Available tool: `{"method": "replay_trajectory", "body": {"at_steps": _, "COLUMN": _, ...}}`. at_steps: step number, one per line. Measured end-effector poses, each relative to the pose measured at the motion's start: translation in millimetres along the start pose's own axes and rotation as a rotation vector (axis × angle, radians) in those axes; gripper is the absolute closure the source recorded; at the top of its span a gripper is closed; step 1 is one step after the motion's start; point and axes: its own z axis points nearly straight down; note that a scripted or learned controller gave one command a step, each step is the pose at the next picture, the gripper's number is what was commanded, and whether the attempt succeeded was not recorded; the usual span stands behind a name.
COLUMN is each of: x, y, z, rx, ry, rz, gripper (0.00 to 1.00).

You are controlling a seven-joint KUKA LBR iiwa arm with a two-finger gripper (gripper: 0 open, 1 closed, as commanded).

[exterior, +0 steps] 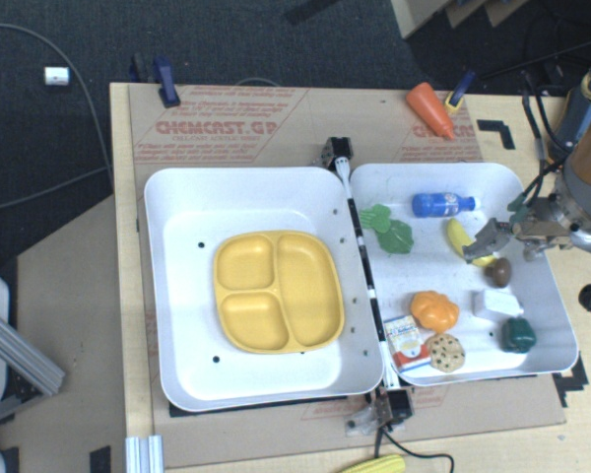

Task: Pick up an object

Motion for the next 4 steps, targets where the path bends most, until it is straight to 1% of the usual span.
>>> {"method": "replay_trajectory", "body": {"at_steps": 1, "x": 43, "y": 4, "z": 130, "rx": 0.003, "ry": 0.001, "rz": 0.0, "gripper": 0.0}}
{"method": "replay_trajectory", "body": {"at_steps": 2, "x": 58, "y": -33, "z": 151, "rx": 0.002, "ry": 0.001, "rz": 0.001, "gripper": 0.0}}
{"method": "replay_trajectory", "body": {"at_steps": 3, "x": 48, "y": 29, "z": 150, "rx": 0.0, "ry": 0.0, "rz": 0.0, "gripper": 0.0}}
{"method": "replay_trajectory", "body": {"at_steps": 4, "x": 41, "y": -11, "z": 151, "rx": 0.002, "ry": 0.001, "rz": 0.001, "gripper": 0.0}}
